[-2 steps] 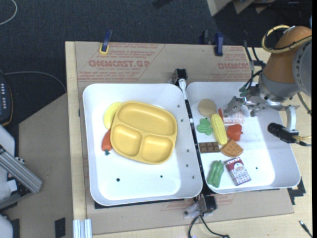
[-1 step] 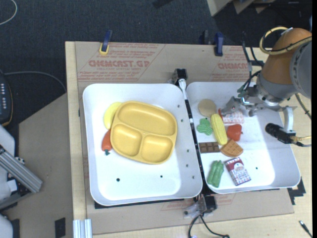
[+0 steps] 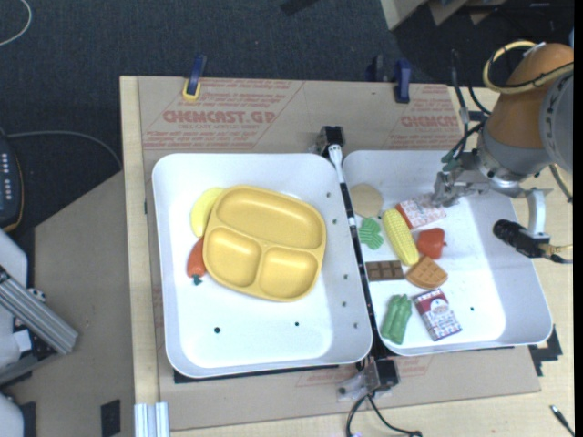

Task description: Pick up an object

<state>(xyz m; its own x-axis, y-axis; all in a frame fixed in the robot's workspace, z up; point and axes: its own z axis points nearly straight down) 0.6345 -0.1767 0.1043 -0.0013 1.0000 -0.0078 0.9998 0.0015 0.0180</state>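
one gripper (image 3: 446, 188) is hanging at the end of the grey arm (image 3: 524, 144), which is coming in from 3 o'clock with its orange band (image 3: 533, 80) sitting above the wrist. the gripper is hovering over the upper part of the right bin (image 3: 510, 326); whether it is gripping anything i cannot tell from this angle.

just at 7 o'clock of it, a red-and-white packet (image 3: 421, 212) is lying close beside the tip. next outward, a corn cob (image 3: 399, 236) is lying along the bin, with a red tomato-like piece (image 3: 431, 240) touching it at 3 o'clock and a green leafy piece (image 3: 370, 234) at 9 o'clock. a round tan disc (image 3: 366, 198) is sitting at 12 o'clock of the leafy piece. below the corn, a chocolate bar (image 3: 383, 269) and an orange wedge (image 3: 426, 274) are lying side by side. further toward 6 o'clock, a green pickle (image 3: 396, 318) is resting beside a red printed box (image 3: 435, 315).

at 9 o'clock, in the left bin (image 3: 182, 326), a yellow divided tray (image 3: 264, 242) is lying tilted, partly covering a yellow banana-like piece (image 3: 204, 209) and a red-orange pepper (image 3: 196, 260) along its 9 o'clock edge.
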